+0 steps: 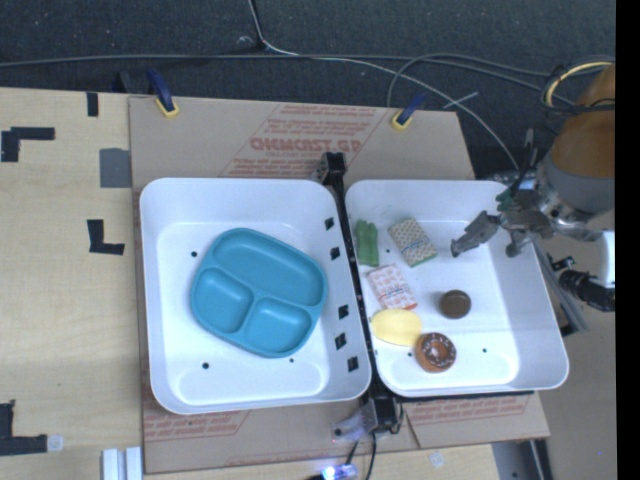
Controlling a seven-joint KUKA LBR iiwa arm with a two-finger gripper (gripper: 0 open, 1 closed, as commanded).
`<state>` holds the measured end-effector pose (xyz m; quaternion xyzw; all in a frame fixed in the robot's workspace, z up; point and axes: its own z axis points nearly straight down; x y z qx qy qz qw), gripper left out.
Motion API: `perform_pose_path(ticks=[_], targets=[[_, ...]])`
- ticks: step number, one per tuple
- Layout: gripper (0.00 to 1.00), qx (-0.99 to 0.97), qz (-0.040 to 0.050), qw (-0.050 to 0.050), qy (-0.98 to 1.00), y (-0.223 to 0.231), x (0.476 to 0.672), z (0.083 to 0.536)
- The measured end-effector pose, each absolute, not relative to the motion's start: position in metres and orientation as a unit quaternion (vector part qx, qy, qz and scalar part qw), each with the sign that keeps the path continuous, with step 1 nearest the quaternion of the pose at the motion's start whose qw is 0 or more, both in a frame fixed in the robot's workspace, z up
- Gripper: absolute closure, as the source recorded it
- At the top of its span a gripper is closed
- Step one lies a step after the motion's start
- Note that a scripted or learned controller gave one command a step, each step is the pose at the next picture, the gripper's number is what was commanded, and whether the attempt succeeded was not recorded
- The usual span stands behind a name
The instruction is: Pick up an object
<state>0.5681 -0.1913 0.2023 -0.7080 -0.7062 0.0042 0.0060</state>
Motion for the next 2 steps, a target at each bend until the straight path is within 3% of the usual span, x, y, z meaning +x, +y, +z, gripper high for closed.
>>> perform_pose_path(ticks=[1, 2], targets=[[0.00, -0.707, 0.0006, 0.000, -0.707, -0.191, 0.571, 0.210], [0.00, -0.707, 0.0018, 0.002, -0.707, -0.181, 0.571, 0.160]])
